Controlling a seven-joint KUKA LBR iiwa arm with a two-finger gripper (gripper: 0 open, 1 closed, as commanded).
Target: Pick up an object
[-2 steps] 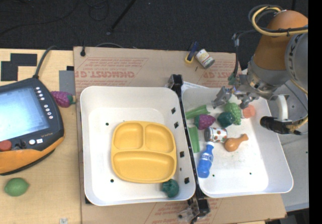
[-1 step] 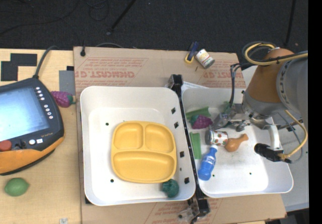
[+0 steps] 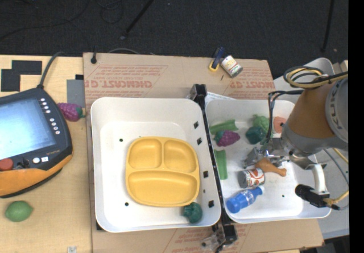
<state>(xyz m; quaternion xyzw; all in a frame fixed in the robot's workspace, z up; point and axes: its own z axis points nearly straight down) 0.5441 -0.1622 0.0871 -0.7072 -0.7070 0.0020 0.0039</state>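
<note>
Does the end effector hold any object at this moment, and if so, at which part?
It cannot be told. The end effector is low in the right bin, just above a can and beside an orange piece, but no object is visibly held.

Grey arm (image 3: 335,115), orange band, black and yellow cables

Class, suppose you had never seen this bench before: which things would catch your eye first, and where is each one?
The yellow divided tray lies in the middle of the left bin and draws the eye first. Next comes the arm's orange band, above the right bin, where the gripper sits low among a heap of small things: a red and white can, a blue bottle and purple grapes.
</note>
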